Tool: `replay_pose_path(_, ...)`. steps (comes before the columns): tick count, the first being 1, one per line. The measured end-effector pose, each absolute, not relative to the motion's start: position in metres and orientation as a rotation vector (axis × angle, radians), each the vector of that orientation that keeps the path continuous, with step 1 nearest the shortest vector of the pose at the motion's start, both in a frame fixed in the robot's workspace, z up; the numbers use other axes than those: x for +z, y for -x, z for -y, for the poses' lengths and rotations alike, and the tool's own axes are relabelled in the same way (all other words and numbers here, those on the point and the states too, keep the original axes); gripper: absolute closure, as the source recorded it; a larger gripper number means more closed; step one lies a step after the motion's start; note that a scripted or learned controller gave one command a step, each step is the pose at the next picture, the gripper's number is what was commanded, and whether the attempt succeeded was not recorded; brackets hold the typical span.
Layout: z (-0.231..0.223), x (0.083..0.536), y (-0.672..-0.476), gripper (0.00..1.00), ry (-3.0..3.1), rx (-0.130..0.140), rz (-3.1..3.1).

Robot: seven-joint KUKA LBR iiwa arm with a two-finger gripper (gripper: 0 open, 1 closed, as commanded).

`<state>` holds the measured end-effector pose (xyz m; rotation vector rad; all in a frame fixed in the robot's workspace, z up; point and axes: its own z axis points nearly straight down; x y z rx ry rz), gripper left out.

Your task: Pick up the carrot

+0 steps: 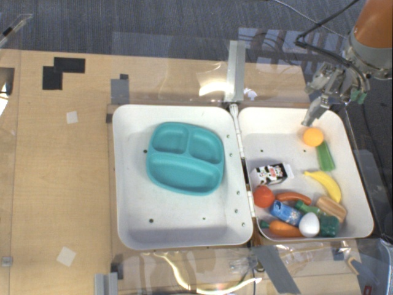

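The carrot (282, 228), orange and tapered, lies at the front edge of the right bin (276, 134), wedged among other toy foods. It touches a blue packet (285, 212) and a white egg (309, 224). My gripper (326, 105) hangs over the bin's far right corner, well away from the carrot. It is open with nothing between its fingers. One finger (312, 113) points down just above an orange ball (313, 136).
A teal divided plate (184, 157) lies in the left bin (132, 220). The right bin also holds a green stick (325, 157), a banana (325, 184), a small milk carton (271, 173), a red tomato (263, 196), a red-orange sausage shape (293, 198) and a bread piece (331, 208).
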<state>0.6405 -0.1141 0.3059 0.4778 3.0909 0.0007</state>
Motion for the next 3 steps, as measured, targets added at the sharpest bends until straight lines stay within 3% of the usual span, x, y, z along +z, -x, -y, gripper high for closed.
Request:
replay_pose_path(1,0.165,0.166,-0.647,0.00,-0.430,0.001,-3.117)
replay_pose_path(2,0.190,0.088,-0.659,0.00,-0.506,-0.002,-3.100)
replay_pose_path(3,0.188,0.102,-0.664,1.00,-0.497,-0.002,-3.082)
